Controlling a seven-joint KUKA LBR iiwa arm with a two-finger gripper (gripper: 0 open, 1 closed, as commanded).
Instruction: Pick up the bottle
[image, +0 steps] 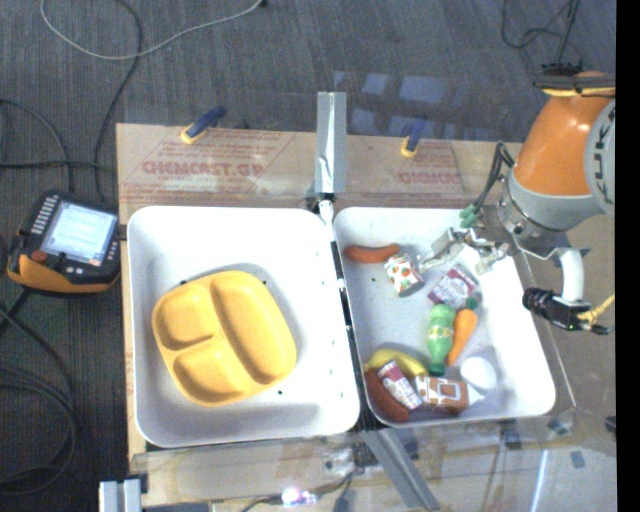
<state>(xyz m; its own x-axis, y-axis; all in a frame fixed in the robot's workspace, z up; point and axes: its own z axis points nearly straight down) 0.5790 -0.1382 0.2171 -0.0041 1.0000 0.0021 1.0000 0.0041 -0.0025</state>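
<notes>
Surface: brown board on dark carpet, carrying two white bins side by side. Pincer (462, 247): low over the right bin (535, 385), upper part; whether apart or together cannot be told. Just below it: purple packet (454, 288), small red-and-white carton (402, 274), sausage (371, 253). Bottle (440, 333): green, small, with a paler label, lying mid-bin, touching a carrot (461, 331) on its right. Left bin (150, 235): yellow divided tray (224, 335).
</notes>
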